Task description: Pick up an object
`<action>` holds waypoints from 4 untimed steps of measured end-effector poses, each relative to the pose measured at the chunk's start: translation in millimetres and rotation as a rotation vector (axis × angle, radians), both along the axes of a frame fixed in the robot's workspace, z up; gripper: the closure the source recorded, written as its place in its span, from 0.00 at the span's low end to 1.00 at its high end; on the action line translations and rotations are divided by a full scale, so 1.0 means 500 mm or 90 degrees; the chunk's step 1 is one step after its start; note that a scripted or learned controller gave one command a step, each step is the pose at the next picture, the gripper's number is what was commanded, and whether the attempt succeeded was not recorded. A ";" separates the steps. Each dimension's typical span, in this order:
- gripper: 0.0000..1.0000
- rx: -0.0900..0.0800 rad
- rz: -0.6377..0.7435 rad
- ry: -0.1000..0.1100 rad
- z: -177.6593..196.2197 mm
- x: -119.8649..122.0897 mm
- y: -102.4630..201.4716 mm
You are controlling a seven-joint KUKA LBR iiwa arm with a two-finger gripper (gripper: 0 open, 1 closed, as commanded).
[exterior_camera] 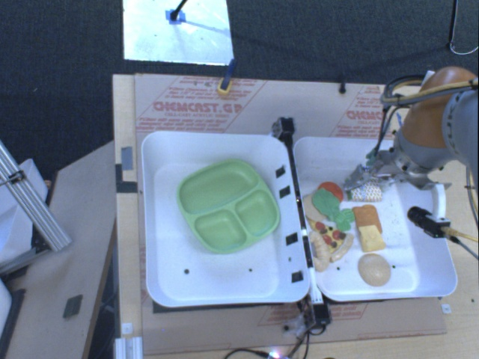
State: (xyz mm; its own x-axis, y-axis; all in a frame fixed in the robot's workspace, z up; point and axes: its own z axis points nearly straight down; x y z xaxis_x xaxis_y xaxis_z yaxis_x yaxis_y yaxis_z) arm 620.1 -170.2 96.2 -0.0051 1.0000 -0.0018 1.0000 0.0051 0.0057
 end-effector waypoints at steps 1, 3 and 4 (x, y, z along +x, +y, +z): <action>1.00 0.000 0.000 -0.001 0.128 -0.004 0.003; 1.00 0.000 0.001 0.002 0.257 0.006 -0.004; 1.00 0.002 0.003 0.002 0.240 0.018 0.094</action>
